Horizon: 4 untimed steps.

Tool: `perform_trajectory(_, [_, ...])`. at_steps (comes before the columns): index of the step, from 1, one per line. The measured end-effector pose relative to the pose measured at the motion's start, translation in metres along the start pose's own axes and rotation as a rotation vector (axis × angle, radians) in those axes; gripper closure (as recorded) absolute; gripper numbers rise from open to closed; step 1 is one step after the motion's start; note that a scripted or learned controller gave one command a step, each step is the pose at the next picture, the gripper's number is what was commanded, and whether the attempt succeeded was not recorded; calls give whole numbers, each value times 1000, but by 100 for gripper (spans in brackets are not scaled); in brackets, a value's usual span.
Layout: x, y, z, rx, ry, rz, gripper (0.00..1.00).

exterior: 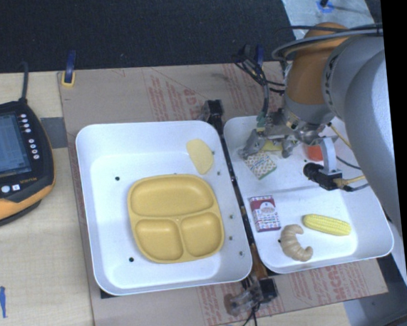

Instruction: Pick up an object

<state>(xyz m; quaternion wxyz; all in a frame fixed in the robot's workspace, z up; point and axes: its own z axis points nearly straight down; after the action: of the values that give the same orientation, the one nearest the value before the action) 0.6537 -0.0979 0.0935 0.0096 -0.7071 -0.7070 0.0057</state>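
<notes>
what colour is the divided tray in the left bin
Pale yellow divided tray, clearest in the camera view.

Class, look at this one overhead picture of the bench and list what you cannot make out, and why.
- Gripper, camera view: the arm's wrist covers it, so its grasp cannot be judged.
- Orange thing in the right bin: the arm partly hides it, so it cannot be identified.
- Small red box: its print is too small to read.
- Tablet: cut off by the left edge.

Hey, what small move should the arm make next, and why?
Probably lower the claw a little toward the patterned packet. The claw sits at the right bin's far corner, just above that packet, with nothing visibly between its tips.
</notes>
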Motion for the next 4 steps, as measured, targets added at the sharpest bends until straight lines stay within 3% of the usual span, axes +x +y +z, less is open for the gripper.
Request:
perform_trajectory(2, [1,0,0,-1,0,1,0])
perform_trajectory(3, [-13,1,0,-7,2,0,0])
perform_trajectory(4, [5,0,3,-6,-4,-2,0])
